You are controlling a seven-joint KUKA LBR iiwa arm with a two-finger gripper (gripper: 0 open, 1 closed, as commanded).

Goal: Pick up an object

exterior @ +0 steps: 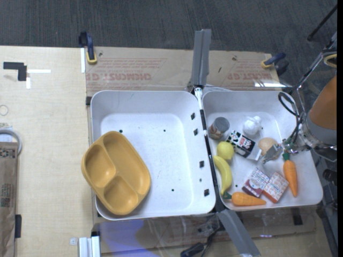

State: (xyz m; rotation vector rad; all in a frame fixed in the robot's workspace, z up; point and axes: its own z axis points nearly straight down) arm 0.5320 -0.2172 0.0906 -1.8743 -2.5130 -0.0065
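Grey gripper hangs over the right bin beside 1 carrot, fingers slightly parted, holding nothing.

Setting: robotics lab test bench. Two shallow white bins are sitting side by side on a cardboard sheet that clamps are pinning at the bench's far edge. Toy food is lying in the right bin, a yellow divided tray in the left. Tape marks are showing at the bench's far left corner; cables are trailing by the right bin.
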